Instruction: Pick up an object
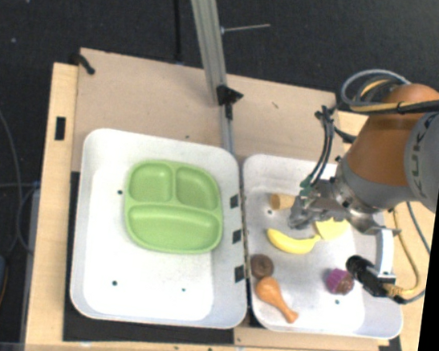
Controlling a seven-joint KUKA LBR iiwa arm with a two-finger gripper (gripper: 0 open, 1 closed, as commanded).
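In the right bin [377,323] lie a yellow banana [289,242], a pale yellow piece [331,228], a small tan piece [282,202], a brown round item [261,265], an orange drumstick-shaped item [275,297] and a purple item [340,281]. My gripper [303,213] hangs low over the bin's upper middle, just above the banana and between the tan piece and the pale yellow piece. Nothing shows between its tips from this angle.
The left bin [92,274] holds a green divided plate [174,208]. A slanted metal pole [211,36] rises behind the bins. A black part with cables [371,276] hangs off the arm above the right bin's right side.
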